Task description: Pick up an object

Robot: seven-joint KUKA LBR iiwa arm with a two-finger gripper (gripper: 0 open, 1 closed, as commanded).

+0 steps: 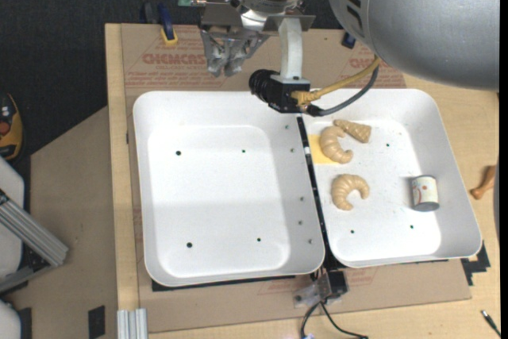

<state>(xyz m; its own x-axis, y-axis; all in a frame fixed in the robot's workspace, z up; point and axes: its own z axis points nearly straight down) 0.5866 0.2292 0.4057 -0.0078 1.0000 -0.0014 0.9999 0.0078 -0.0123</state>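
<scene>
Grey gripper (228,59) hangs above the bench beyond the left bin (159,171), fingers pressed together on nothing, well apart from the croissants (350,190) and can (425,193) in the right bin (452,194), so a blind descent likely grabs nothing.

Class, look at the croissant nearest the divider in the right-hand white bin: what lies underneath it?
A flat yellow piece lies under the pale tan croissant in the right-hand white bin, its edge showing toward the divider. The part beneath the croissant is covered, so its full shape cannot be seen.
</scene>
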